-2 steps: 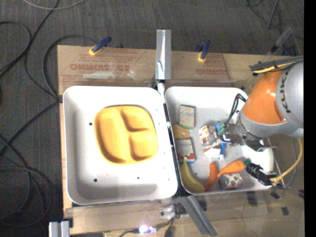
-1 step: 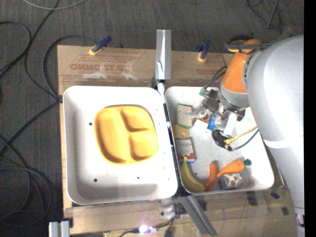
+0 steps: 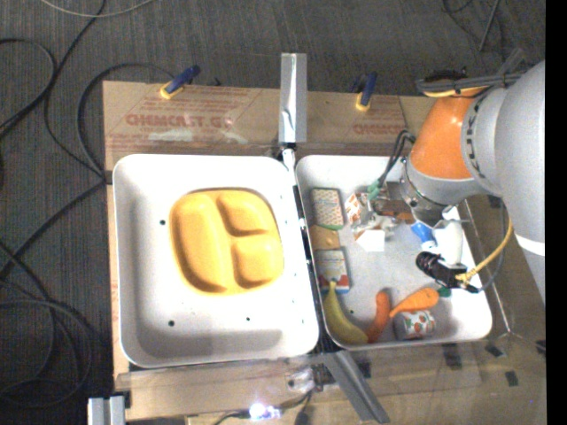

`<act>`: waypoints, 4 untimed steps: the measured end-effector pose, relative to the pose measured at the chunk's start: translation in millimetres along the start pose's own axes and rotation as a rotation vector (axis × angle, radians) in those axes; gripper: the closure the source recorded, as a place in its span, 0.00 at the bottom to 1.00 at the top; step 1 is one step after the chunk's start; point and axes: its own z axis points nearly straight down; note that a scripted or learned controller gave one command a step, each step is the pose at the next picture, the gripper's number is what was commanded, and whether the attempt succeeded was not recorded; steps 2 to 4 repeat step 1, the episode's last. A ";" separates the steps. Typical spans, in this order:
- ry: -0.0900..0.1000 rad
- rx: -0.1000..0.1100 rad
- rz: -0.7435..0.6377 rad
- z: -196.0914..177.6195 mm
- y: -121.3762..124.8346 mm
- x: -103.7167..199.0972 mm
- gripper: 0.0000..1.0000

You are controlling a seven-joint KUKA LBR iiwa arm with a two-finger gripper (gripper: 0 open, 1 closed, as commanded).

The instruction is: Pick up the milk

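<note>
The milk [image 3: 453, 238] looks like a white bottle with a blue cap [image 3: 423, 232], lying on its side near the right wall of the right bin [image 3: 469, 330]. My gripper [image 3: 379, 209] hangs over the middle of that bin, left of the milk and apart from it. Directly under and beside the gripper sit a small orange-and-white carton [image 3: 356, 209] and a white block [image 3: 370, 239]. The wrist hides part of the milk's upper end.
The right bin also holds a banana [image 3: 342, 313], two carrots [image 3: 380, 313] [image 3: 415, 299], a small can [image 3: 414, 324] and flat packets [image 3: 326, 206] [image 3: 333, 265] along its left wall. A yellow divided tray [image 3: 229, 240] lies in the left bin [image 3: 142, 326].
</note>
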 end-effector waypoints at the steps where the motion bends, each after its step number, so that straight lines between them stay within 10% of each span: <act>1: 0.000 -0.002 0.062 -98.1 9.4 43.6 1.00; 4: 0.000 -0.002 0.062 -98.1 9.4 43.6 1.00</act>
